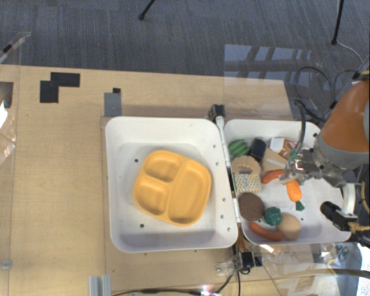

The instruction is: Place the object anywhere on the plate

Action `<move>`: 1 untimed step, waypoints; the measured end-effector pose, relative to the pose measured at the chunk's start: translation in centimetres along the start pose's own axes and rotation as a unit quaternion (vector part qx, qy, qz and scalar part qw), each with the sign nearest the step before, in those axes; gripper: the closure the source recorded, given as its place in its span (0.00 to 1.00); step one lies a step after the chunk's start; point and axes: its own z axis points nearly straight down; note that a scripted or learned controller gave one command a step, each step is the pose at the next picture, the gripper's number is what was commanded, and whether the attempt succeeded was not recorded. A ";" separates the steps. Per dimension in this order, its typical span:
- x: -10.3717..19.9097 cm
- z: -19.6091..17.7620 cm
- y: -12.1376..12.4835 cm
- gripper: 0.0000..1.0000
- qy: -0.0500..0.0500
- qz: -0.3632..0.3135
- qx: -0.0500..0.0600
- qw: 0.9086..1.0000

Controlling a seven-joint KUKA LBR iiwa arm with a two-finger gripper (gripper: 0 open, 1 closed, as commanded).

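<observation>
A light wooden bench top fills most of the scene, its grain pale and even. Beyond its far edge lies grey carpet with a fine ribbed weave. Thin dark legs, perhaps of a stand or tripod, cross the carpet at the top. Black angular markers sit flat on the wood at the far left. A clear panel gives pale reflections near the far right. Loose cables trail along the near edge.
</observation>
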 end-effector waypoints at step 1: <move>7.3 -0.5 8.9 1.00 0.001 -0.032 0.001 0.999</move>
